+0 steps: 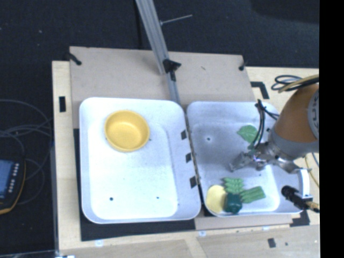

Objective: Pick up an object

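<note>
Toys: green and yellow cluster, near corner of right bin. Leaf: green, right bin, far side of claw. Bowl: yellow, left bin. Claw: low over right bin floor, between leaf and toys; grip state cannot be told, nothing seen held. Step: approach. Next: settle on one item, descend, close.

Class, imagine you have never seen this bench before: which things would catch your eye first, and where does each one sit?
The round yellow bowl stands out most, alone in the far-left part of the left white bin. Next comes the grey arm with its orange band, reaching in from the right, its gripper low over the right white bin. At that bin's near edge huddle small green toy pieces beside a pale yellow piece.
</note>
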